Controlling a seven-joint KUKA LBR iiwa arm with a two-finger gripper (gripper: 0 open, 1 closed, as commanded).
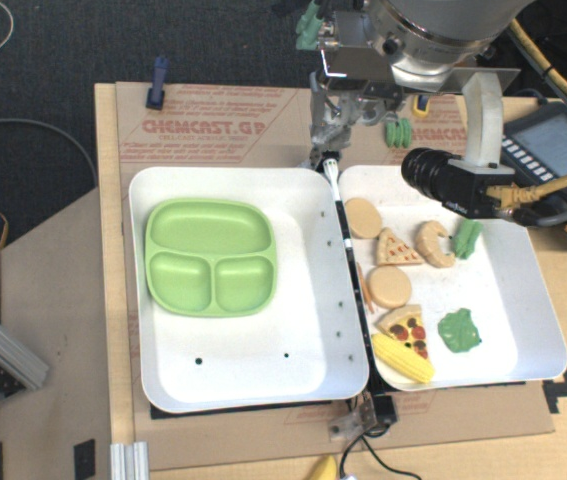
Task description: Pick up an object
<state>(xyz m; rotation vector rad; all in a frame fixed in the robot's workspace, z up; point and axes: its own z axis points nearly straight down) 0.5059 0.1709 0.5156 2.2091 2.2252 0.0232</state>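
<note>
The toy food lay in the right bin [548, 318], gathered along its left half beside the wall it shares with the left bin [163, 368]. Nearest that wall at the far end sat a round tan cookie [364, 218], with a pizza slice [398, 249] just to its right and a bread roll [433, 244] touching the slice's right corner. A green bean [466, 239] leaned against the roll's right side. Closer to the camera came a second tan disc [389, 288], then another pizza slice [406, 324] that touched a yellow corn cob [402, 358] at the near edge, and a green leafy piece [459, 330] lay a little to the right of these. The left bin held a green divided plate [209, 257] in its far half, well apart from the food. The gripper [329, 146] hung over the far edge of the bins, above the point where the two walls meet, so it stood beyond the cookie and clear of every piece; nothing was between its fingers, though whether they were spread or pressed together could not be told from this angle. A black cylindrical part on the arm [443, 183] reached over the far right of the right bin, close above the roll and bean. A blue clip [157, 82] rested on the cardboard sheet [213, 118] behind the left bin.
</note>
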